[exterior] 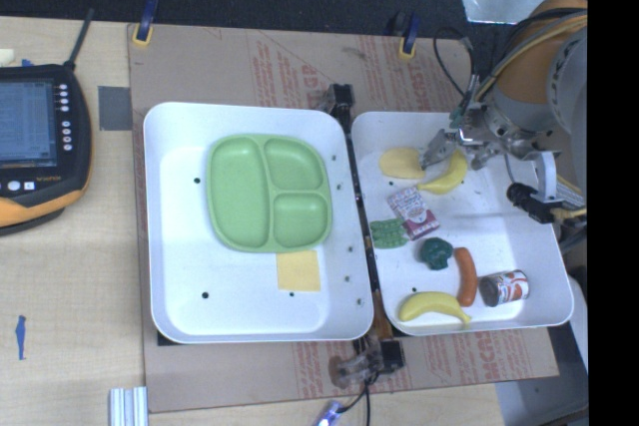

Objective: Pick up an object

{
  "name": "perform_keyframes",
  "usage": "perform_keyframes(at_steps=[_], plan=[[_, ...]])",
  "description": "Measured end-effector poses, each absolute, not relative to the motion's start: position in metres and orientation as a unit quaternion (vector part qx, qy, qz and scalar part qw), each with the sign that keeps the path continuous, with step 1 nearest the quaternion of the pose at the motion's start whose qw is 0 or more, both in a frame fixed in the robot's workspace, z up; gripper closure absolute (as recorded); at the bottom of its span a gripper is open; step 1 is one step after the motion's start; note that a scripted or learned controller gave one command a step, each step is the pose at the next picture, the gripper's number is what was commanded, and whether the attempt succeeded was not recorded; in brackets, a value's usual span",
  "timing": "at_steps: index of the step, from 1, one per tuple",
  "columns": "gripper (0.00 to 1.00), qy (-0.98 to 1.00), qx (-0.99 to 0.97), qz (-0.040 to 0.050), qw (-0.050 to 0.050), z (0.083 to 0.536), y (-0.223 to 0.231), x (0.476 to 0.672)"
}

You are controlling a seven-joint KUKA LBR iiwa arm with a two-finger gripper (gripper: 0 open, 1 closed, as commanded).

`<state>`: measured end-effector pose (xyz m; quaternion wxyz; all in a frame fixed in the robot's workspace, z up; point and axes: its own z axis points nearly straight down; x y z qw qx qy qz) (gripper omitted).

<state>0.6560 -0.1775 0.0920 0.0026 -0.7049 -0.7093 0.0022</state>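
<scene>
Metal fingers: gripper (446,151) low in right bin (539,314), far end; cannot tell if apart or together
At tips: yellow banana (447,178), touching or just under
Beside: pale yellow piece (400,163)
Nearer: pink packet (411,208), broccoli (435,253), sausage (465,275), can (504,288), 2nd banana (432,307)
Left bin (170,304): green plate (268,192), cheese slice (299,269)

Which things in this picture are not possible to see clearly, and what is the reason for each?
- Gripper: jaws small and blurred over a yellow piece in the right bin; any grip is unclear.
- Arm: cut off by the right edge.
- Can and pink packet: labels too small to read.
- Pendant: cut by the left edge.
</scene>
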Motion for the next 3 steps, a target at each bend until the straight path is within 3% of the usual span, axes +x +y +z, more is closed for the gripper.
perform_keyframes(at_steps=[3], plan=[[0.00,-0.708,-0.706,0.0002,0.000,0.092,-0.199,0.657]])
